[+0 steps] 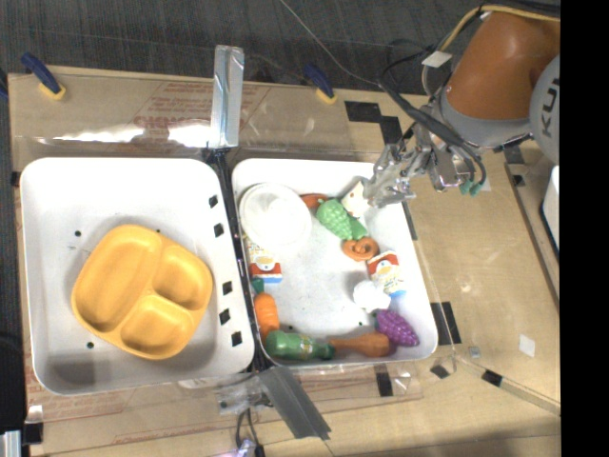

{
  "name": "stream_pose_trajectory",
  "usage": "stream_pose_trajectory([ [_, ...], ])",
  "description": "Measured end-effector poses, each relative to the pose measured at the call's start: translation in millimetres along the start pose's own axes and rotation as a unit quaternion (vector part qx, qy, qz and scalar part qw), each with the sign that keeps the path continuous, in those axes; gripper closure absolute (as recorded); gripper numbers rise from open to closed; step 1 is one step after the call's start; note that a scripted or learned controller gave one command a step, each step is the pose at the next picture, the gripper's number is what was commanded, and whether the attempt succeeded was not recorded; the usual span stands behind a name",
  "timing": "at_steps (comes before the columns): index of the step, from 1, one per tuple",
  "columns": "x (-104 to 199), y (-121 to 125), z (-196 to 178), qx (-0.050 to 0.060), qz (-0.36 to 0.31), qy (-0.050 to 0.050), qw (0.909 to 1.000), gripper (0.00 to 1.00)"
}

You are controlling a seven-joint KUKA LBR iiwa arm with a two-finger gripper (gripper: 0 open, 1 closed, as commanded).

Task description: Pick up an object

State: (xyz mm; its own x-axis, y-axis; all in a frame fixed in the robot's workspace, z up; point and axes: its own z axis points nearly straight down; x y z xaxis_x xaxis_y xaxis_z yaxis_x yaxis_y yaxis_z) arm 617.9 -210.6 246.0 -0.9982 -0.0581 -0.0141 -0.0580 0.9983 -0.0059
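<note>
The right bin (314, 298) holds several toy foods: a clear round lid or cup (276, 215), a green bumpy piece (335, 219), a brown pretzel (359, 248), a small carton (385, 272), a white egg (369, 295), purple grapes (398, 327), a brown drumstick (360, 345), a green vegetable (295, 347) and a carrot (266, 312). My gripper (388, 187) hangs over the bin's far right corner, just right of the green piece. A small pale item (354, 196) lies right beside its tip; whether it is held is unclear.
The left bin (57, 208) carries a yellow divided plate (143, 288). A second small carton (266, 272) lies by the wall between the bins. A metal clamp (228, 93) stands at the back, and blue clips (43, 76) hold the bench's sheet.
</note>
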Motion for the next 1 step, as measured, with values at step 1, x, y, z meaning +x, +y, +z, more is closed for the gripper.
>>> stream_pose_trajectory([
  [1,2.2,0.3,6.1,-0.002,0.001,0.005,1.0,0.0],
])
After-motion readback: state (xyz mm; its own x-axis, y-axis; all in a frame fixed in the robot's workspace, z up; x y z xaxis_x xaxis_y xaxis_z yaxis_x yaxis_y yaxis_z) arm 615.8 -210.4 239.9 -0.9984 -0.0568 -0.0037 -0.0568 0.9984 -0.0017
